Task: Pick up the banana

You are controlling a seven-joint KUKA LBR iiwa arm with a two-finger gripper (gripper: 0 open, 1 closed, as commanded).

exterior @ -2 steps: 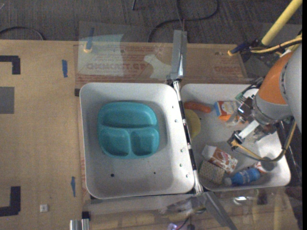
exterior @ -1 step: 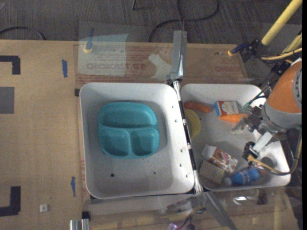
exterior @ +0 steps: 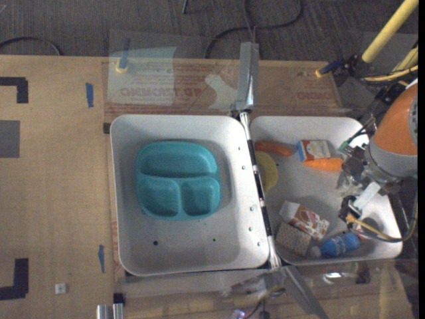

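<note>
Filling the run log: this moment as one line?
gripper over right bin, right side | banana at its left wall, apart from gripper | teal plate in left bin

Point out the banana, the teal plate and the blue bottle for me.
banana (exterior: 268, 170), camera view, on its yellow middle by the right bin's left wall.
teal plate (exterior: 176, 161), camera view, on its bare long compartment.
blue bottle (exterior: 340, 244), camera view, on its body.
</note>
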